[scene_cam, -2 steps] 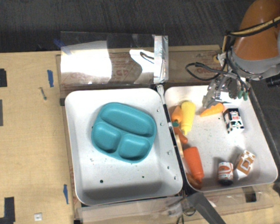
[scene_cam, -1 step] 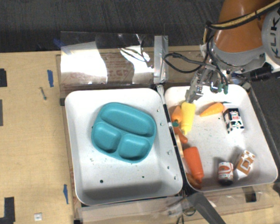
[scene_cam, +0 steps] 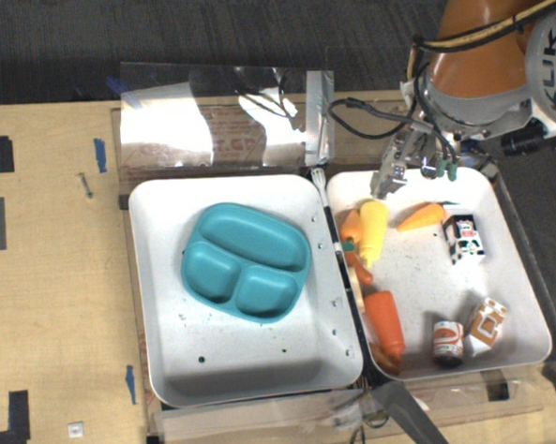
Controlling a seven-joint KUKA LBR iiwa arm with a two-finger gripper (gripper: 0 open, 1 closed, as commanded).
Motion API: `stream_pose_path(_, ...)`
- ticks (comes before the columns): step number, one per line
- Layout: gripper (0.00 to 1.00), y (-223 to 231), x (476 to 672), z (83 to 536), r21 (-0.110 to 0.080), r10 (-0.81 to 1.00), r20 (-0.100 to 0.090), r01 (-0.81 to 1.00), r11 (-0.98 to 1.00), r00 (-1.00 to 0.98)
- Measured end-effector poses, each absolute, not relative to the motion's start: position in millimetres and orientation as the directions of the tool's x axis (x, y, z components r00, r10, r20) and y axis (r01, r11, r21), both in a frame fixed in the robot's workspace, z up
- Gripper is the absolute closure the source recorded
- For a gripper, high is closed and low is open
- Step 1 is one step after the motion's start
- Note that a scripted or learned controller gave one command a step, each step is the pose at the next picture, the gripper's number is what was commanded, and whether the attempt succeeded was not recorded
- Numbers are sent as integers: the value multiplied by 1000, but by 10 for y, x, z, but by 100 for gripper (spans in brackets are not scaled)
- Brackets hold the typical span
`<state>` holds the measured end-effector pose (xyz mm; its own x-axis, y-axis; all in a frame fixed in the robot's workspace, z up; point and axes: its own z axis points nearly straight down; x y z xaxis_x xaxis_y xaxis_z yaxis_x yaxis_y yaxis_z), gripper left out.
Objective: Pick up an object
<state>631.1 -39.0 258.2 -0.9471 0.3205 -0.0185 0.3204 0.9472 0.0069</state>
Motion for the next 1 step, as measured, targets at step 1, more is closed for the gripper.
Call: stream_pose_path(1, 100, -380, 6331, 2701, 10, 319, -28, 319, 948, -947)
